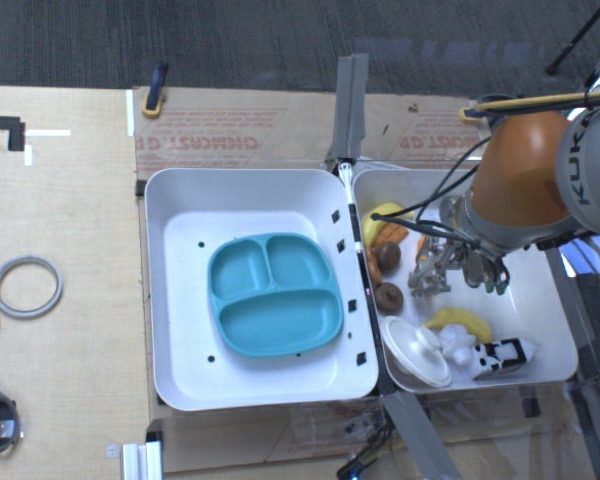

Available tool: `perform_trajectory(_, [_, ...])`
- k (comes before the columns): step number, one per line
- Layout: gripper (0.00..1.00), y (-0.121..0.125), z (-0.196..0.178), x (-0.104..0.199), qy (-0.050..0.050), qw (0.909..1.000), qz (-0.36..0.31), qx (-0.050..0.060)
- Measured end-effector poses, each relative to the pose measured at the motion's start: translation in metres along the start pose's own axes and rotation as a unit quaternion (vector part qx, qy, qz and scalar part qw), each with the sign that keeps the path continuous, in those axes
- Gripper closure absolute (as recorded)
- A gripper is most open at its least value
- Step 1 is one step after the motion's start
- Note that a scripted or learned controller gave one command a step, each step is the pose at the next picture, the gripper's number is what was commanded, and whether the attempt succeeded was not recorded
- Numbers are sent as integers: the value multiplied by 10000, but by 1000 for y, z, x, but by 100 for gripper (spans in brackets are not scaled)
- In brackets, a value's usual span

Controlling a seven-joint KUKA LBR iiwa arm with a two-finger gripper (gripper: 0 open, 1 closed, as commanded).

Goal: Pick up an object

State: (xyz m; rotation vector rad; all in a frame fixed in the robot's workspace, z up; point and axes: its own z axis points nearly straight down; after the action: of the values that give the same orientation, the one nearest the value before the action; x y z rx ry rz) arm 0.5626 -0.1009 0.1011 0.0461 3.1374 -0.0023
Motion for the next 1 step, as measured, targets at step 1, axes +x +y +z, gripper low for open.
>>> perform_trajectory(1, [0,0,0,0,1,10000,2,-1])
